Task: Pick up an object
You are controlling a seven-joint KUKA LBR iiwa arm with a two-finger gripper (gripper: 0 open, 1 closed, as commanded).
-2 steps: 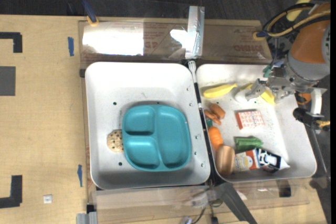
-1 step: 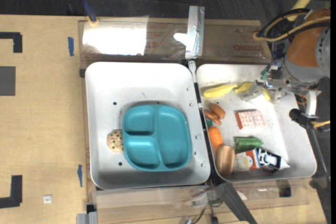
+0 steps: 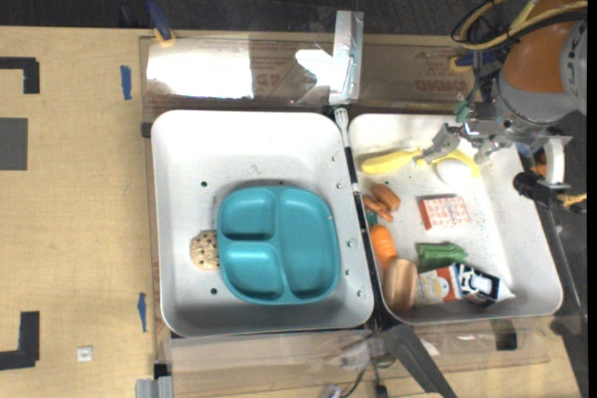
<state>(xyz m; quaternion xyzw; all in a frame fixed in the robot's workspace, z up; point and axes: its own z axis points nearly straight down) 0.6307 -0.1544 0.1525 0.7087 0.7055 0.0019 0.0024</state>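
Note:
My gripper (image 3: 457, 150) hangs over the back of the right bin (image 3: 522, 294), below the arm's orange band. Its fingers stand open, spread to either side of a pale yellow rounded object (image 3: 457, 170) that lies just under them. A yellow banana (image 3: 387, 162) lies to the left, its tip close to the left finger. Nothing is held between the fingers. Further forward in the same bin lie a small hot dog (image 3: 381, 199), a carrot (image 3: 382, 243), a red box (image 3: 442, 212), a green object (image 3: 440, 253), a brown bread roll (image 3: 401, 283) and a small carton (image 3: 464, 283).
The left bin (image 3: 187, 144) holds a teal divided plate (image 3: 277, 242) with a cookie (image 3: 203, 249) at its left edge. A clear plastic sheet (image 3: 252, 61) stands behind the bins. Cables (image 3: 494, 14) loop above the arm at the back right.

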